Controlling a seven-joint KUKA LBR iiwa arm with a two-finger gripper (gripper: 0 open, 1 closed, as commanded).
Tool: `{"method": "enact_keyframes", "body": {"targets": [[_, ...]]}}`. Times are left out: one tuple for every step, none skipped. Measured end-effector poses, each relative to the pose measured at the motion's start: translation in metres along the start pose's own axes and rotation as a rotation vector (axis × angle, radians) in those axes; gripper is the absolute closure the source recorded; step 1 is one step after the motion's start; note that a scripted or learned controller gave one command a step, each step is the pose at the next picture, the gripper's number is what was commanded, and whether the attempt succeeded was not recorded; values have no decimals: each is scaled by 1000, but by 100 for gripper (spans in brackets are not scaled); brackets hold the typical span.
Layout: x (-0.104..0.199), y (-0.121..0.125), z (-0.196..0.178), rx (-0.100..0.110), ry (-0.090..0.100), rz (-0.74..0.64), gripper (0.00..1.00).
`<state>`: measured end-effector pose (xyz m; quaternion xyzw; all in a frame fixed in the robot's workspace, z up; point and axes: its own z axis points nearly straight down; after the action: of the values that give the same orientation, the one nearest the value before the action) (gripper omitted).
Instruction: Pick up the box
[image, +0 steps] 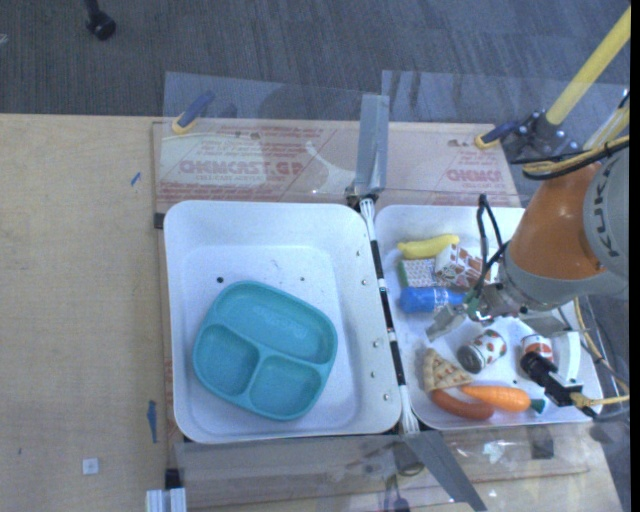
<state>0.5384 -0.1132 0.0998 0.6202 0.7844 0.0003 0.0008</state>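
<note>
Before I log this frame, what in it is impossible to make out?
- Gripper, camera view: open or shut unclear; wrist and cables cover it.
- Box: print too small to read; right side hidden by the arm.
- Right bin: far side covered by the arm.

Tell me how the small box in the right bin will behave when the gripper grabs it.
The box looks like printed card, so probably light and somewhat crushable under a firm pinch. It sits packed between the yellow banana and blue bottle, so it may jam or drag them along. Flat sides suggest it slides rather than rolls.
</note>
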Motion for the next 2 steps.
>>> {"method": "enact_keyframes", "body": {"targets": [[-24,66,14,20,7,114,0],[-42,93,11,116,43,110,0]]}}
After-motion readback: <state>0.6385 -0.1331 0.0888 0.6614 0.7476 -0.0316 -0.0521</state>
